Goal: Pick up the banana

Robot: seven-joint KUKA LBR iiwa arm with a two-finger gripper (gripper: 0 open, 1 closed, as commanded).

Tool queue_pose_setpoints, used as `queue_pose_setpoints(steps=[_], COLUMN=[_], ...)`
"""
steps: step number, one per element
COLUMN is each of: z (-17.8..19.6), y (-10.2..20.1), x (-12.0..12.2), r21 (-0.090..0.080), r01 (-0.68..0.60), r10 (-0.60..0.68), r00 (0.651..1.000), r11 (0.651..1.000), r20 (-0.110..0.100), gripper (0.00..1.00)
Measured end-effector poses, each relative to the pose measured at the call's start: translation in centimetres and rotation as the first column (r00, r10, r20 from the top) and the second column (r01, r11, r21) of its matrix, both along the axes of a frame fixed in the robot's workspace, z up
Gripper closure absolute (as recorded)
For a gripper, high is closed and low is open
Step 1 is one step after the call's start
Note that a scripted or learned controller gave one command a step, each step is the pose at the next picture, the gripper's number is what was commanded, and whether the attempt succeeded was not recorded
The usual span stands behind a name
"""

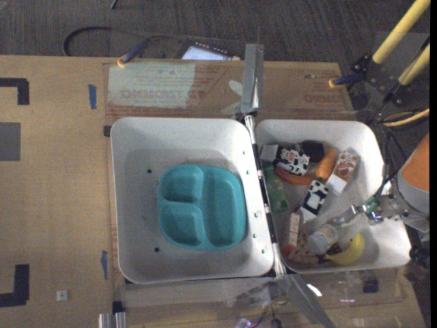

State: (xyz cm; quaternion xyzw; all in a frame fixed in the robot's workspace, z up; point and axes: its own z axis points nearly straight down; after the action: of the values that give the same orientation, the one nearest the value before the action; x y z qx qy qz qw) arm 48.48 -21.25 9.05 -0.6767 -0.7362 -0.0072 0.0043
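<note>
The banana (350, 250) is yellow and curved, lying in the front right corner of the right bin (374, 137). A clear plastic bottle (321, 238) rests against its left side. My gripper (364, 211) reaches in from the right and hangs just behind the banana, above the bin floor. Nothing shows as held by it. The arm's orange band (418, 173) is at the view's right edge.
The right bin also holds two cow-patterned cartons (292, 159) (315, 197), an orange carrot (327, 164), a small red-and-white carton (347, 164) and a green item (276, 194). A teal divided plate (202, 207) lies in the left bin (136, 142).
</note>
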Motion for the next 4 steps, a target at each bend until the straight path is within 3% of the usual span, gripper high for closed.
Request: queue_pose_setpoints(steps=[1,2,3,4], z=[0.85,0.79,-0.07,-0.08], y=[-0.41,0.0,-0.45,-0.46], x=[0.09,0.12,-0.17,-0.14], r21=[-0.014,-0.005,-0.007,-0.008], r01=[0.003,-0.002,-0.268,-0.268], r10=[-0.002,0.002,0.268,0.268], r00=[1.0,1.0,0.963,0.963], r11=[1.0,1.0,0.963,0.963], r20=[0.008,0.004,0.002,0.003], gripper=[1.0,0.0,0.0,0.0])
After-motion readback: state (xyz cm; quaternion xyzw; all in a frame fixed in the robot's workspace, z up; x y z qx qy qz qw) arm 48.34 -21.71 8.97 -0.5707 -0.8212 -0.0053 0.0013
